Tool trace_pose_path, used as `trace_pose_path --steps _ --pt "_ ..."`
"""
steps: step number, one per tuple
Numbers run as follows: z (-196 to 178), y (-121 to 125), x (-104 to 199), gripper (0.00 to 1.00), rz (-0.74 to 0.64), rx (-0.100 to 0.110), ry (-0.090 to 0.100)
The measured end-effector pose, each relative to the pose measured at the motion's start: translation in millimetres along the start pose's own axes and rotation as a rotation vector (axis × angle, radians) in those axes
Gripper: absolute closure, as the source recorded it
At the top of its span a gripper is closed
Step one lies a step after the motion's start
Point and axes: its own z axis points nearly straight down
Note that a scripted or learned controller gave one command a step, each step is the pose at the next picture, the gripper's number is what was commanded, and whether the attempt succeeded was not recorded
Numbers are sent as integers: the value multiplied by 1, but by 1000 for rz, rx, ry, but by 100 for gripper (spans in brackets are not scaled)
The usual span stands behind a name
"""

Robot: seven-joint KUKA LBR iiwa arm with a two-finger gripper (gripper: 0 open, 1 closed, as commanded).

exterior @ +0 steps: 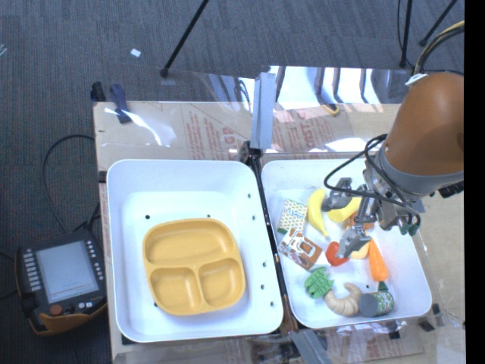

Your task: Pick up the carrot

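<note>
The carrot point(377, 261) is orange with a green stub at its near end. It lies in the right bin point(413, 268), slanting toward the front right. My gripper point(353, 243) hangs low over the bin just left of the carrot's top end, between the carrot and a red vegetable point(336, 255). From this angle nothing is visibly held in it. The arm's orange band point(430, 123) and grey wrist hide the bin's far right corner.
The right bin also holds a banana point(316, 211), a yellow fruit point(342, 208), two small printed boxes point(301, 250), broccoli point(319, 282), a croissant point(345, 299) and a can point(377, 303). A yellow divided plate point(194, 264) lies in the left bin point(132, 196).
</note>
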Motion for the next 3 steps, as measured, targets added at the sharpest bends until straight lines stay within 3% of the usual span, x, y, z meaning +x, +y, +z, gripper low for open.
trace_pose_path --steps 1,2,3 --pt "15 -82 37 0 -160 0 0" --pt "112 -97 -1 0 -154 -5 8" --pt "155 -128 6 0 -143 -3 3"
